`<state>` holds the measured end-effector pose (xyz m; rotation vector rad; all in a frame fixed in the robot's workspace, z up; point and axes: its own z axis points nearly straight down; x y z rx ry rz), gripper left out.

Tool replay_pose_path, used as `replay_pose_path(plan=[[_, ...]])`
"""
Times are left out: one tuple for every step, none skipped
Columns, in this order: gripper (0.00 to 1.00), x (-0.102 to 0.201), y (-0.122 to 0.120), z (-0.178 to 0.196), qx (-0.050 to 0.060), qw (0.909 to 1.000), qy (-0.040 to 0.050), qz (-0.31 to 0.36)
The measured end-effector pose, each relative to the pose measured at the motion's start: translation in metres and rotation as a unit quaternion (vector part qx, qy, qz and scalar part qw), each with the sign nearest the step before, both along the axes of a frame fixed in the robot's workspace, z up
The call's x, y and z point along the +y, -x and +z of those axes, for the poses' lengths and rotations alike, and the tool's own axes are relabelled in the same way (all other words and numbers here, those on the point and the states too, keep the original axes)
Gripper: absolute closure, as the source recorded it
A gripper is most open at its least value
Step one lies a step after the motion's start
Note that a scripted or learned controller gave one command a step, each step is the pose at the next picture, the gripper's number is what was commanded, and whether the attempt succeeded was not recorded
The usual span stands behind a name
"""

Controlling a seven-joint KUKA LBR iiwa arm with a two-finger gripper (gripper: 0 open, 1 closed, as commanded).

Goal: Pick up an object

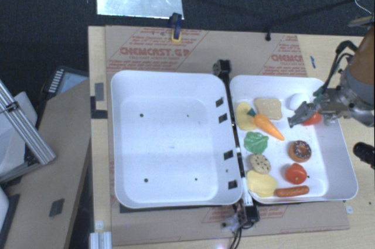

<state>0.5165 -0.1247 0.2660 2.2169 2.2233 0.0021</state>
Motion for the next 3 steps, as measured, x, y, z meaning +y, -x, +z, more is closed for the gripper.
replay_pose_path(plan=[[0.00,0.027,0.012,-0.188,0.003,1.0000,-0.0014,0.000],[0.00,0.036,-0.078,-0.180,-0.003,1.0000,0.0003,0.002],[1.00,0.035,-0.074,-0.171,-0.001,1.0000,-0.0003,0.000]])
